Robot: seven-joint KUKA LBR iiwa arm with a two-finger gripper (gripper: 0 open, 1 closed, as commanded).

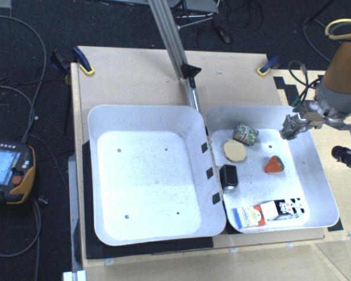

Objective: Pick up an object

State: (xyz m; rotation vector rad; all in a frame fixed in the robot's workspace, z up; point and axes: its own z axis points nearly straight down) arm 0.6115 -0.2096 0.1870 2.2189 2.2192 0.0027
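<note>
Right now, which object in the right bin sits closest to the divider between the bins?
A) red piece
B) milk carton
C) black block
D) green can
C: the black block lies against the right bin's left wall at the divider, while the red piece, green can and carton sit farther in.

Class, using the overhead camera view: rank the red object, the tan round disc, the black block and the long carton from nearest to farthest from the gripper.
Measured from the gripper at the right bin's upper right:
1. Red object, just below the gripper.
2. Tan round disc, mid-bin, to the gripper's left.
3. Black block, by the bin's left wall.
4. Long carton, along the bin's near edge.
</note>
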